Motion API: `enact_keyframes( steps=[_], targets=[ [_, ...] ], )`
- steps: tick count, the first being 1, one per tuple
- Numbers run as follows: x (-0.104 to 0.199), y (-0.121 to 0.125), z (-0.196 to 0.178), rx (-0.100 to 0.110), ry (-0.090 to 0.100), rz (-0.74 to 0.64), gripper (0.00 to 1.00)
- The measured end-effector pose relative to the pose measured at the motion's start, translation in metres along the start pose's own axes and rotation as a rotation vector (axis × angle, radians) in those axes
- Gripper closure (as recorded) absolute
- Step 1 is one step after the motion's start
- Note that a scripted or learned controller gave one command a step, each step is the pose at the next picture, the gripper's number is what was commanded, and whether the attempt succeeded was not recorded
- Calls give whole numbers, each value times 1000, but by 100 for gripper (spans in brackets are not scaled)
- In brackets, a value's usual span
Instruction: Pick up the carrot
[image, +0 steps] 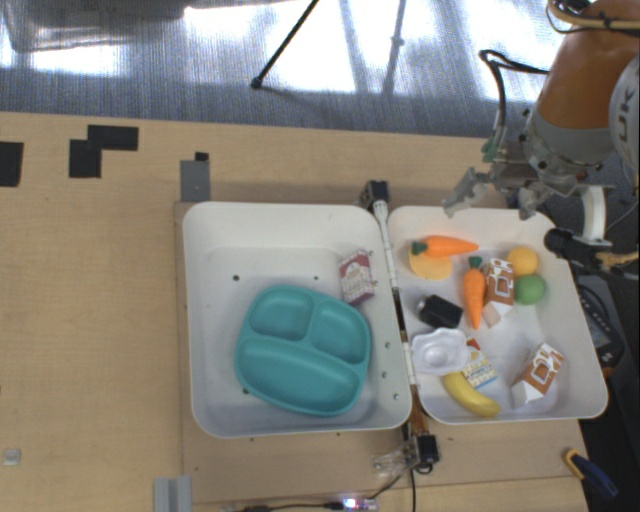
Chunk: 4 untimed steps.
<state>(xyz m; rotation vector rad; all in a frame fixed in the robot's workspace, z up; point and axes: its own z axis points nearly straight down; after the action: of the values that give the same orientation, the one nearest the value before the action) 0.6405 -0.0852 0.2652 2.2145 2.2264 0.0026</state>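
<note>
Two carrots in the right bin (590, 360), so target is ambiguous. One carrot (447, 245) is lying flat near the bin's far-left corner, resting across a yellow slice (430, 265), tip pointing toward the right wall. The second carrot (474, 296) is lying roughly along the bin's depth near the centre, green top toward the far edge, with a small carton (499, 281) touching or just beside its right flank and a black block (439, 311) just beside its left. Orange ball (523, 261) and green ball (530, 289) are sitting near the right wall; banana (470, 393) along the near edge. Gripper (497, 187) is hovering over the bin's far edge, apart from both carrots, fingers spread and carrying nothing. Judgement: approach step is only beginning. I'd be going for the far-left carrot, since its sides are clearer; line the fingers across its short axis, come straight down mid-body, not at the thin tip. Risk: it is sitting on the slice, so it may be rocking or rolling off as the fingers close. The central one needs the fingers threading between carton and block, likelier to snag. Left bin (200, 300) is holding a teal tray (303, 349), irrelevant here.
</note>
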Motion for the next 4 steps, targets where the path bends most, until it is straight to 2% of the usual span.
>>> enact_keyframes(
  steps=[1, 2, 3, 4],
  targets=[
    [-14, 27, 139, 5, 1, -115, 0],
    [-14, 4, 180, -2, -1, -634, 0],
    [-4, -44, 180, -1, 0, -691, 0],
    [50, -29, 80, -2, 0, -369, 0]
  ],
)
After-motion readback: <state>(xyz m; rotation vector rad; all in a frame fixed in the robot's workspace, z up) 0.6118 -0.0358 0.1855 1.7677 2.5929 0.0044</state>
